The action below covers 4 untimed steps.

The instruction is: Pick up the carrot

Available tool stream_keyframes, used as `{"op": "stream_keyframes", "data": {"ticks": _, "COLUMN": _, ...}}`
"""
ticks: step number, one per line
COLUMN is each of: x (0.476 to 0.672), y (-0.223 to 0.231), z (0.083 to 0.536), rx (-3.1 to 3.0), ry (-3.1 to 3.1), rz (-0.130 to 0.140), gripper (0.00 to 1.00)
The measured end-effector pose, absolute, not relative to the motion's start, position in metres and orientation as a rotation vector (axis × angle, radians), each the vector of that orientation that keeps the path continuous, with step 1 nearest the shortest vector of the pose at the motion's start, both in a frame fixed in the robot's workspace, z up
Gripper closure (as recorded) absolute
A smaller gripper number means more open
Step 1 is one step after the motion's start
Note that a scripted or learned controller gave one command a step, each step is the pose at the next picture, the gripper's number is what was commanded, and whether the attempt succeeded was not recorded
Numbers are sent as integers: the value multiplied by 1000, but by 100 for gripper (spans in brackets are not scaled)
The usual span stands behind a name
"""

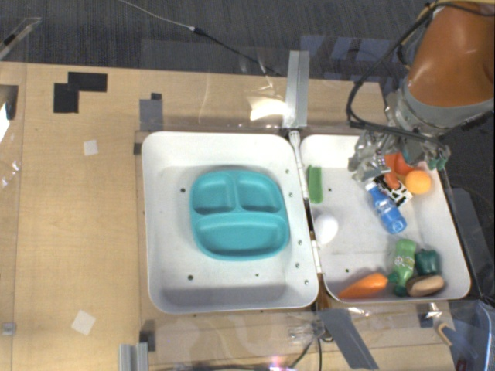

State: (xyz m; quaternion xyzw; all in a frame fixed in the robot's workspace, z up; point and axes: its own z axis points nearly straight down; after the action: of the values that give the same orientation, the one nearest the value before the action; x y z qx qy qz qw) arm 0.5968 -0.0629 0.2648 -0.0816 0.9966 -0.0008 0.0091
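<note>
The carrot (363, 286) lies on its side at the front edge of the right bin (340, 261), orange and tapered toward the left. My gripper (381, 166) hangs over the back right part of that bin, far behind the carrot, close to a blue bottle (386, 209) and an orange ball (418, 182). A small red-orange item (397, 163) sits just beside the gripper's body.
A teal divided plate (238, 212) rests in the left bin (166, 284). The right bin also holds a green stick (315, 184), a white egg-like object (326, 228), a green can (403, 258), a dark green item (427, 263) and a brown potato-like piece (426, 286).
</note>
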Motion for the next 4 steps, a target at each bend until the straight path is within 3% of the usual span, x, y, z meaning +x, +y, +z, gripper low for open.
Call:
{"op": "stream_keyframes", "data": {"ticks": 1, "x": 557, "y": -19, "z": 183, "rx": -401, "ry": 3112, "rz": 3, "gripper": 0}}
{"op": "stream_keyframes", "data": {"ticks": 2, "x": 638, "y": -55, "z": 187, "rx": -48, "ry": 3130, "rz": 0, "gripper": 0}}
{"op": "stream_keyframes", "data": {"ticks": 3, "x": 642, "y": -20, "z": 223, "rx": 261, "ry": 3117, "rz": 4, "gripper": 0}}
{"op": "stream_keyframes", "data": {"ticks": 4, "x": 642, "y": -21, "z": 222, "rx": 263, "ry": 3119, "rz": 2, "gripper": 0}}
